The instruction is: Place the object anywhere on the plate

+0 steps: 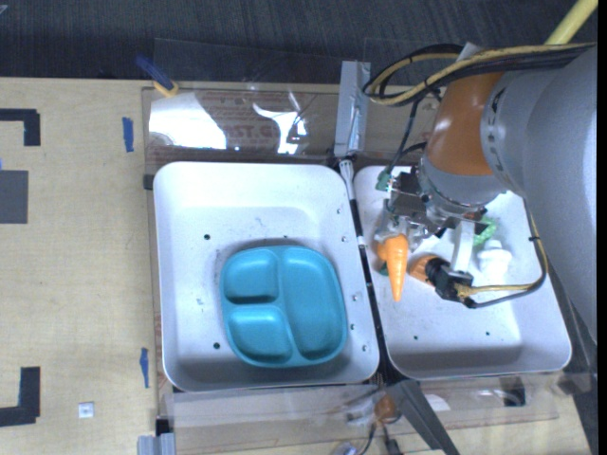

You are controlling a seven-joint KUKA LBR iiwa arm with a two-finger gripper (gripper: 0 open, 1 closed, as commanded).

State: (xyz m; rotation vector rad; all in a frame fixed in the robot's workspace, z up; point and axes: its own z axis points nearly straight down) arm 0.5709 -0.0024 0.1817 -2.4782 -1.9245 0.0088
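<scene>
You are at the pick-up step: nothing lies on the plate yet, and the grey metal arm with the orange band (493, 112) reaches low into the right-hand shallow white plastic bin (474, 349). The left-hand white bin (190, 192), smooth and round-cornered, holds the teal plastic plate with three compartments (285, 301), glossy and lying flat in its middle. The two-finger gripper (422, 227) hangs over the orange cone-shaped toy carrot (395, 263), which lies near the right bin's left wall, tip pointing toward the near edge. From this slant you cannot tell whether the claw is apart or together, nor whether it has the carrot. Just beside the carrot sits a small rounded orange piece (421, 267), and further right a small green-and-white item (490, 246). Your next move likely calls for a sure grip, a clean lift over the divider between the bins, then a carry left to the plate.
</scene>
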